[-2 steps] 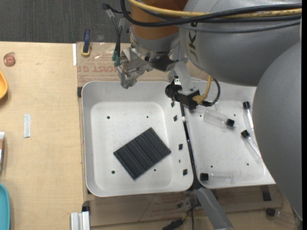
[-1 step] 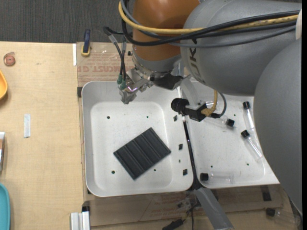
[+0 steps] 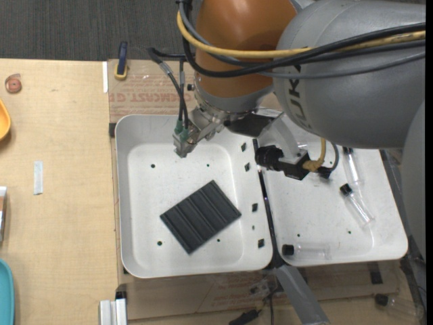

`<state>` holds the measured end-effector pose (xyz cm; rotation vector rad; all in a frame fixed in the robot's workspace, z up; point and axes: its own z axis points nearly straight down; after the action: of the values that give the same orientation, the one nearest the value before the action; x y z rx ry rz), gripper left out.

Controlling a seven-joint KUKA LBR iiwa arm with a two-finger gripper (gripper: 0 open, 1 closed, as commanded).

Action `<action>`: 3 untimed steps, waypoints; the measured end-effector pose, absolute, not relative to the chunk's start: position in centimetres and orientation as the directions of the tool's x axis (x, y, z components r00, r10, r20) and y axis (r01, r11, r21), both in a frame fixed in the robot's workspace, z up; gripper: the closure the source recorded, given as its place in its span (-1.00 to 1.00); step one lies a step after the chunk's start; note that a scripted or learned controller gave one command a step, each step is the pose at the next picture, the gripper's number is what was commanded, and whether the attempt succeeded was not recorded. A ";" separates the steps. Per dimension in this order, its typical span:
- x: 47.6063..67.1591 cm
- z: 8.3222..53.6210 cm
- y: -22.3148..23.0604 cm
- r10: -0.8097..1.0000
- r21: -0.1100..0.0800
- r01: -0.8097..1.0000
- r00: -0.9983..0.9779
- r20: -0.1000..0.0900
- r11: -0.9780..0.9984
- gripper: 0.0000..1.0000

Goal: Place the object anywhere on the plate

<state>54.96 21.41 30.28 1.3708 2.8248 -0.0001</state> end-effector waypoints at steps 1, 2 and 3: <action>53.5 26.8 21.9 0.771 -0.004 0.771 -0.637 0.000 0.637 1.00; 48.2 30.4 18.0 0.653 -0.002 0.653 -0.758 0.000 0.758 1.00; 52.3 29.7 14.0 0.498 -0.001 0.498 -0.867 0.000 0.867 1.00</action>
<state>52.25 13.96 29.65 0.8092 3.0355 -0.0021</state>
